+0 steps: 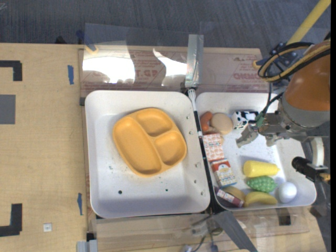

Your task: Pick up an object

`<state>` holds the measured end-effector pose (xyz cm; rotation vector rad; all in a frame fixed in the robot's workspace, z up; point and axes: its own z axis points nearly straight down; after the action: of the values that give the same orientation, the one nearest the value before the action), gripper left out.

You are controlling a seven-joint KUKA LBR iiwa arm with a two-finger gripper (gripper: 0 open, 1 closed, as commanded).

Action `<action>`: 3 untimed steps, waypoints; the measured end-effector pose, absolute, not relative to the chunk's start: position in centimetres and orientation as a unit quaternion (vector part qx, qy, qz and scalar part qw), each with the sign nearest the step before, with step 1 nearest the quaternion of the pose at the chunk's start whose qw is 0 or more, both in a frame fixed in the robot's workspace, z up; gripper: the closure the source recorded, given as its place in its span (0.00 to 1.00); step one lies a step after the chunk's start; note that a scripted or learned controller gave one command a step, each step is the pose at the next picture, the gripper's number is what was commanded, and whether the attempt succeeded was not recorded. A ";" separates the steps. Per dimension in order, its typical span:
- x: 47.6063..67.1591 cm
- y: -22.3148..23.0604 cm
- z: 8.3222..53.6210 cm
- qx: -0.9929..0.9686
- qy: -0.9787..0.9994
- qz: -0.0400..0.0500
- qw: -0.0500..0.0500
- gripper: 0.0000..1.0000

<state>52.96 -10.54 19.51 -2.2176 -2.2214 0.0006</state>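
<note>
1. The tabletop [42, 156] is pale, wood-coloured board with black and blue tape marks, set against dark grey carpet at the top of the camera view. It carries two shallow white bins side by side.
2. The left bin [100, 182] holds a mustard-yellow divided plate [149, 140], smooth and rounded, with three compartments.
3. The right bin [294, 140] holds the candidates for picking. An egg-shaped beige piece [221, 123] touches a reddish-brown rounded piece [206, 121]. A black-and-white spotted toy [241, 118] lies just beside them.
4. Two small printed cartons [213, 146] [224, 172] lie along the bin's left wall. Further forward sit a yellow corn-like toy [260, 168], a knobbly green piece [261, 183], a yellow curved piece [260, 198] and a white ball [287, 191].
5. The gripper [251, 134] hangs over the upper middle of the right bin, with its metal fingers parted a little and nothing between them.
6. It appears to be at the approach step, so no object is picked yet.
7. The smooth, rounded toys will likely slip from a pinch unless the fingers straddle the widest part. The flat cartons lie against the wall, leaving little room for a finger.
8. The corn-like toy looks the best choice, since bare floor surrounds it. Closing across its short axis should hold it well.
</note>
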 end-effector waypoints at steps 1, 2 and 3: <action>48.5 -12.2 9.6 -0.676 -0.737 -0.001 -0.002 0.00; 56.8 -10.9 8.8 -0.719 -0.695 -0.002 -0.004 0.00; 49.2 -14.1 12.1 -0.673 -0.739 0.000 0.000 0.00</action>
<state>49.17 -14.10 12.05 -2.1150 -2.3221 0.0009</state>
